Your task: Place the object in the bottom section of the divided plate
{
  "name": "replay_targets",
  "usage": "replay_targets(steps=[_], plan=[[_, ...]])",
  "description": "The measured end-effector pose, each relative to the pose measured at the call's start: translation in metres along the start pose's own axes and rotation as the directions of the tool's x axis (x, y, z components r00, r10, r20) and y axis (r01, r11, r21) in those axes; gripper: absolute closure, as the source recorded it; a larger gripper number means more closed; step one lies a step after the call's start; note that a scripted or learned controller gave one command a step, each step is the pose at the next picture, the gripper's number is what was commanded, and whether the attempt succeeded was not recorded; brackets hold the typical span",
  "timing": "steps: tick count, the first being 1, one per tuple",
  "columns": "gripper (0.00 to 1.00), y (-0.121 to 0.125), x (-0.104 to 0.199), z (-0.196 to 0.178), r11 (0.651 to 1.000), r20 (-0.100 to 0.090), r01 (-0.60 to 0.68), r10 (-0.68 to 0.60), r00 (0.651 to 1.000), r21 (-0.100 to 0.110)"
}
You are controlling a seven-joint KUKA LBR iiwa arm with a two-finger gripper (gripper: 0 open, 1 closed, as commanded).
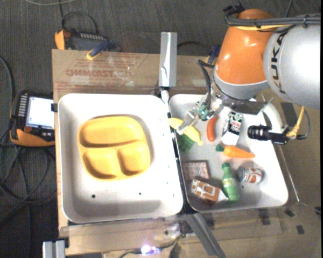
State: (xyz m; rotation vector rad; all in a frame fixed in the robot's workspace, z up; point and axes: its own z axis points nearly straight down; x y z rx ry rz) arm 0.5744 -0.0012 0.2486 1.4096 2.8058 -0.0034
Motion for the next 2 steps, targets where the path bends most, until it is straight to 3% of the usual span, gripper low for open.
replay_targets(steps=[1,2], plan=[[1.00,0.002,0.044,0.005,0.999,-0.003,-0.054,0.054,0.999,0.001],[1.00,0.040,0.067,-0.016,0.999,-0.001,0.041,-0.041,0.999,0.001]])
